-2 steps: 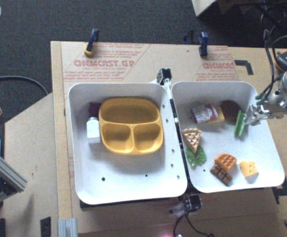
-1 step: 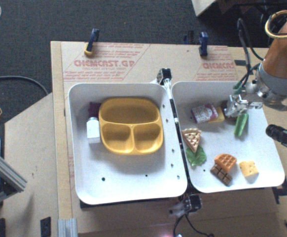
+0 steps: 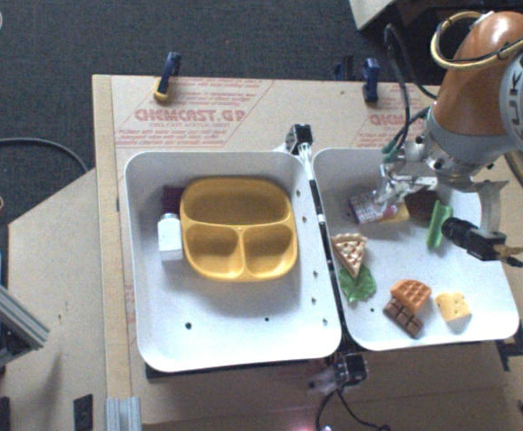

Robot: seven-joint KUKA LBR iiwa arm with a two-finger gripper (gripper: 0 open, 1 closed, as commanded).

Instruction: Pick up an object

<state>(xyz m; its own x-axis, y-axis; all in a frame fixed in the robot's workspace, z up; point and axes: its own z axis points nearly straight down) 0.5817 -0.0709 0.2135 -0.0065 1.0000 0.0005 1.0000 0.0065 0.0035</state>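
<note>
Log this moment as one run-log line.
arm: over right bin | gripper: at a small packet | hold: unconfirmed

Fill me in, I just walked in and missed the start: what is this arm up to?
The arm reaches in from the right, and its gripper is low over the right bin, at a small packet near the bin's back. Toy foods lie around it: a pizza slice, waffle and cheese. The left bin holds a yellow divided plate.
</note>
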